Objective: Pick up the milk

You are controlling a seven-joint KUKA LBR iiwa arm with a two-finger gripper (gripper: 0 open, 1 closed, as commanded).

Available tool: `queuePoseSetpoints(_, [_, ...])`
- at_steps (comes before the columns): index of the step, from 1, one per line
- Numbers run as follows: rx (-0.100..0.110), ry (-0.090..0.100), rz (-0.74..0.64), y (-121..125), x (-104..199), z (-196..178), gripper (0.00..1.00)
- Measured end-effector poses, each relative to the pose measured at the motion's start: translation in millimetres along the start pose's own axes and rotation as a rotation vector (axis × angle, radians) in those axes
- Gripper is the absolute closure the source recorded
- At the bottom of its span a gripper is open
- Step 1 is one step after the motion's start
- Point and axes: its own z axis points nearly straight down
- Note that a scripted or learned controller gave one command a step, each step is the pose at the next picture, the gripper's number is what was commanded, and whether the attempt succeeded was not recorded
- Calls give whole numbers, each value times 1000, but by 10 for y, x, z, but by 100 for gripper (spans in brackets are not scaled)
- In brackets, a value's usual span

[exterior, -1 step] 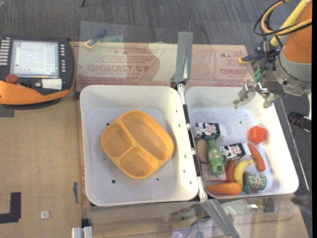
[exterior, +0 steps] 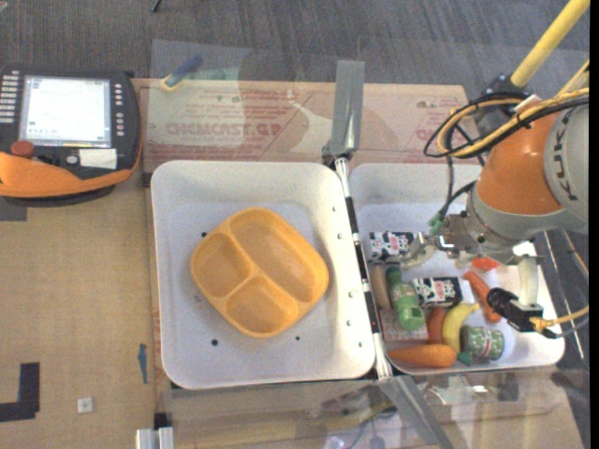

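Observation:
Two small black-and-white milk cartons lie in the right bin [exterior: 449,178]. One milk carton [exterior: 391,244] rests near the bin's left wall. The other milk carton [exterior: 438,291] lies further toward the front, in the middle of the pile. My gripper [exterior: 433,241] hangs low over the bin, just right of the first carton and behind the second. The grey and orange wrist [exterior: 519,190] above it covers the bin's right part. Nothing shows in the gripper's grasp.
Around the cartons lie a green bottle [exterior: 405,304], a carrot [exterior: 423,354], a banana [exterior: 456,323], a can [exterior: 483,342] and a sausage [exterior: 379,286]. The left bin [exterior: 178,251] holds a yellow divided plate [exterior: 259,270]. A teach pendant [exterior: 65,129] sits at far left.

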Motion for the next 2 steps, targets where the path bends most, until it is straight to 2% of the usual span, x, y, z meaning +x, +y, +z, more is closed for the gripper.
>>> queuePoseSetpoints(1, [0, 1, 283, -184, -252, 324, 0])
queuePoseSetpoints(2, [-3, 0, 287, -178, -266, 224, 100])
